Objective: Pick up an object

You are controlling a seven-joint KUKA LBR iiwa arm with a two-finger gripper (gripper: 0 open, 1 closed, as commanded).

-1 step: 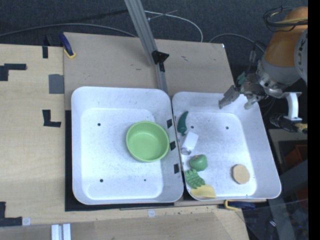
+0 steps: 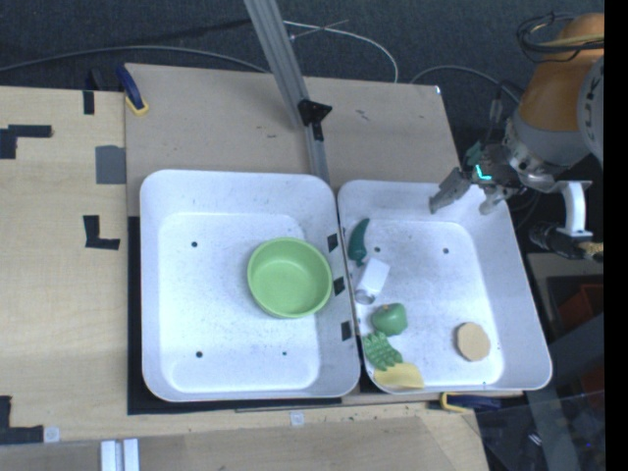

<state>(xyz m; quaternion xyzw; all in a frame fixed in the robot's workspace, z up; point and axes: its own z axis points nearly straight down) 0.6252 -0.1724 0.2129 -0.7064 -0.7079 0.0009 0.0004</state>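
My gripper (image 2: 465,197) hangs over the far right rim of the right bin (image 2: 510,263), its two fingers spread open with nothing between them. Below it in that bin lie a dark green curved piece (image 2: 358,238), a small clear-white object (image 2: 372,279), a green round toy (image 2: 390,319), a bright green leafy toy (image 2: 381,350), a yellow piece (image 2: 403,376) at the front rim, and a tan round disc (image 2: 473,341) at the front right. All sit well apart from the gripper.
The left bin (image 2: 177,292) holds a light green bowl (image 2: 288,278) near its right side. A grey pole (image 2: 285,57) slants down to the gap between the bins at the back. Cables lie on the dark floor behind the bench.
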